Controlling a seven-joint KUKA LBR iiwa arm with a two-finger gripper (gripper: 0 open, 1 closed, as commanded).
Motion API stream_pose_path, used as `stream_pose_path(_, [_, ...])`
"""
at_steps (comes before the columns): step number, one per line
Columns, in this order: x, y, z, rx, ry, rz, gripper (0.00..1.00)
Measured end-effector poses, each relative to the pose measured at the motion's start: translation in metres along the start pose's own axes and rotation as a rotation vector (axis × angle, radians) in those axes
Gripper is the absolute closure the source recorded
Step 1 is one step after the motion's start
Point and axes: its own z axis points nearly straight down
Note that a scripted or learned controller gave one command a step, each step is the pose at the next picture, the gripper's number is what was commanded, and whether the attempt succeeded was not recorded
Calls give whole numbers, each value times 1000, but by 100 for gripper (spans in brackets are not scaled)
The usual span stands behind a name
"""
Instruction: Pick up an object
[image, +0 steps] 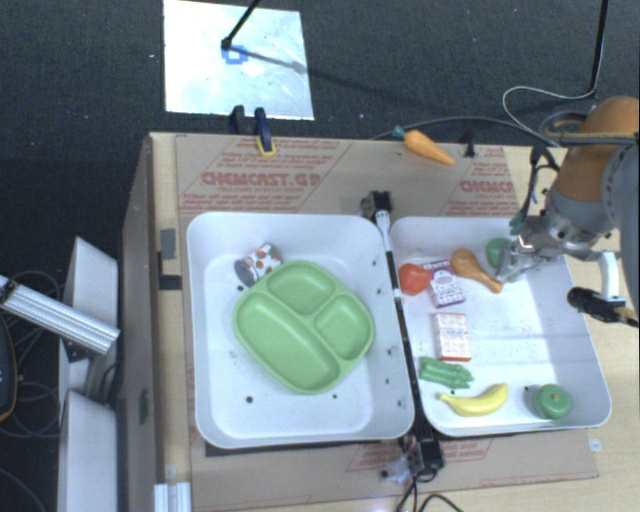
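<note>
My pincer (512, 256) sits low in right bin (590, 385), drumstick (474, 268) just to its left, long axis diagonal; pincer state can't tell.

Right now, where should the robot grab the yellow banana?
Probably across the middle of the banana, coming straight down from above. It lies flat in the right bin, curving lengthwise left to right, so its narrow width suits the hand. The green pea pod sits close beside it.
</note>
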Motion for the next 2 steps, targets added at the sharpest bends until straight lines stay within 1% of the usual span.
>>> stream_pose_path(1, [2,4,-3,-20,-2,-3,0])
stream_pose_path(2, [2,4,-14,-23,-4,-5,100])
